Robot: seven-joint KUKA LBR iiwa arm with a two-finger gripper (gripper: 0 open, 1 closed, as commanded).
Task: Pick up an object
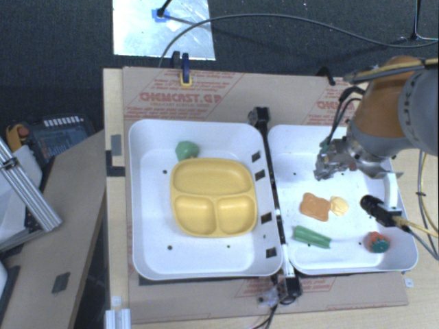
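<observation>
Four objects lie in the right bin point(295, 157): an orange piece point(315, 207), a yellow piece point(339, 205) touching its right side, a green pod point(312, 237) near of both, and a red ball point(376, 242) at the near right corner. The left bin point(151, 190) holds a tray point(212, 196) and a green lump point(186, 149).

The gripper point(330, 164) is over the far part of the right bin, far of the orange piece and apart from it. Whether it is open or closed cannot be told from this view. Nothing is seen held.

Likely target: the orange piece, being closest to the gripper.

Orientation:
- Orange piece: lies flat. Long axis runs from far left to near right.
- Green pod: long axis runs mostly left to right, with the right end slightly nearer.

Hazards:
1. Double contact. The yellow piece touches the orange piece. A descent centred between them may push both aside or catch neither.
2. Wrong closing direction. Closing along the long axis of the orange piece may exceed the opening. Closing across the short axis is the safer choice.
3. Low profile. The orange piece appears thin. A descent that stops too high closes on air.
4. Offset. The gripper is not above any object now. A straight descent from here meets bare bin floor.
</observation>
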